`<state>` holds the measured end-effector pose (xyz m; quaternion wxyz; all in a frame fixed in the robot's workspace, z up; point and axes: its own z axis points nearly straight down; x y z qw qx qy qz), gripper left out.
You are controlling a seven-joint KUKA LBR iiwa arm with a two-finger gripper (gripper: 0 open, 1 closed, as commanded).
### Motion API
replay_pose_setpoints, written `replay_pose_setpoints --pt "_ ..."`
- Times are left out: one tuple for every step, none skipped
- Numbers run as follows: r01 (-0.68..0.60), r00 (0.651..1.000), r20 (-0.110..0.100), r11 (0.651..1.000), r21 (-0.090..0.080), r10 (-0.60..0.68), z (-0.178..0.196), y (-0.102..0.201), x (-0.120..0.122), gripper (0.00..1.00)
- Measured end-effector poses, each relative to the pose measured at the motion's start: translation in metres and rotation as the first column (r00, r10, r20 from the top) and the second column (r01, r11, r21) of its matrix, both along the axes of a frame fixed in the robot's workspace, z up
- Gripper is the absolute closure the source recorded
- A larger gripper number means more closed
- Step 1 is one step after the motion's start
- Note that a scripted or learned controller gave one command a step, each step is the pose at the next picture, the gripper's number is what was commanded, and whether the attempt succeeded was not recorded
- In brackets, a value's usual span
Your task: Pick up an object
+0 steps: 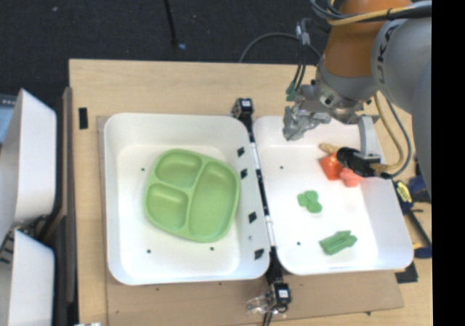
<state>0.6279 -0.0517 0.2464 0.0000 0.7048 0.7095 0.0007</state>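
Note:
My gripper (298,127) hangs over the far left corner of the right bin (378,245), with nothing visible between its fingers. A small round green piece (310,202) lies near the bin's middle. A longer green piece (338,242) rests toward the near side. An orange-red toy (332,165) and a pink piece (352,176) sit at the bin's right, partly behind a black part on the arm's cabling. The gripper is well above and left of all of them.
The left bin (123,245) holds a green divided plate (192,194). A black-clipped divider (258,186) runs between the bins. The grey arm with its orange band (363,19) fills the upper right. Cables (269,45) trail behind the bins.

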Motion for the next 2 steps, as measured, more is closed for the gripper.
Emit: replay_pose_setpoints --pt "-0.001 1.000 0.000 1.000 0.001 0.001 0.009 0.055 -0.005 1.00" --pt "-0.001 1.000 -0.001 1.000 0.001 0.001 0.012 0.107 -0.011 1.00"
